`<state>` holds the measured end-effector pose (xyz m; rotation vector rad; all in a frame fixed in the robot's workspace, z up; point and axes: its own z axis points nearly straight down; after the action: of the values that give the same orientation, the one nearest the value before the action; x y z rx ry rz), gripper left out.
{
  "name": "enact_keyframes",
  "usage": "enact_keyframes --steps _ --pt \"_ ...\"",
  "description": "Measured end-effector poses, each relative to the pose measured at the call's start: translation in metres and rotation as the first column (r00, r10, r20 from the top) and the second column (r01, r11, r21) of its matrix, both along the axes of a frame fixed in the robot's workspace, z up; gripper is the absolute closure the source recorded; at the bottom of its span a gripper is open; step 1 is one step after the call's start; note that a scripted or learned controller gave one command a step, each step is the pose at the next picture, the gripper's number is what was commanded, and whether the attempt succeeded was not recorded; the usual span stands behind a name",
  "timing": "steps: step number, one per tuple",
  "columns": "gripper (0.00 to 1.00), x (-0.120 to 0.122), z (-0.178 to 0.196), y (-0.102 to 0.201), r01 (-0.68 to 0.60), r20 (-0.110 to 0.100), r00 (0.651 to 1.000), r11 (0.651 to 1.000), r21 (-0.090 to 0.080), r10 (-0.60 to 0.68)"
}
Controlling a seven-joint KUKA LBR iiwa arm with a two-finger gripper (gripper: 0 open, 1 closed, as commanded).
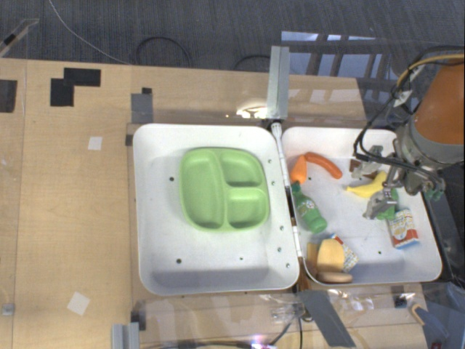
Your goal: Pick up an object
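Observation:
My gripper (383,199) hangs low over the right side of the right bin (429,267), reaching in from the right under the orange-banded wrist. It is between a yellow banana (362,188) just to its left and a small white and red packet (404,228) just below and to its right. Nothing shows clearly in its grasp. Further left lie an orange carrot-like piece (322,165), a smaller orange piece (298,170) and a green bottle (308,211). A yellow bread-like item (330,256) rests near the bin's front edge.
The left bin (152,267) holds a green divided plate (221,188). A metal divider post (278,86) stands at the back between the bins. Black cables (378,122) loop down from the arm over the right bin's back corner.

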<state>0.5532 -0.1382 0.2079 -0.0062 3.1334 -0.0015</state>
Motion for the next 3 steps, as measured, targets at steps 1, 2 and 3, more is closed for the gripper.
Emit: enact_keyframes --steps 1,2,3 --pt "0.0 0.026 -0.115 0.048 -0.019 0.007 1.0 1.0 0.0 0.019" --pt "0.0 0.11 -0.118 0.046 0.137 -0.049 0.989 0.991 0.001 -0.137" --pt "0.0 0.035 -0.118 0.045 0.348 0.005 0.938 0.938 0.005 -0.348"
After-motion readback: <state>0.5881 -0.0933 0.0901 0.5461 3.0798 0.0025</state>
